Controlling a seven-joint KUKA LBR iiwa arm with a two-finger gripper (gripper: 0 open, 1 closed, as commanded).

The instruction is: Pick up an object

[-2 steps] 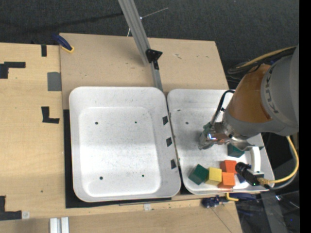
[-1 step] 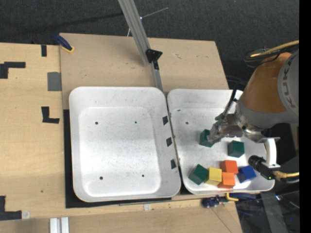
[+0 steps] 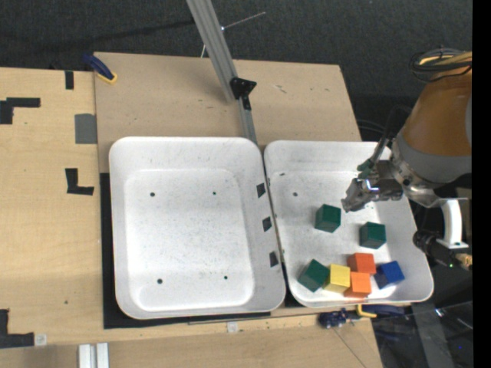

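Hovering low in the right-hand shallow white plastic bin, the grey two-finger gripper sits just right of and above a dark green cube (finger state: cannot tell), nothing visibly gripped, so the pick looks undone

Gripper over right bin near its right edge, green cube just beside it, coloured blocks along front edge, left bin
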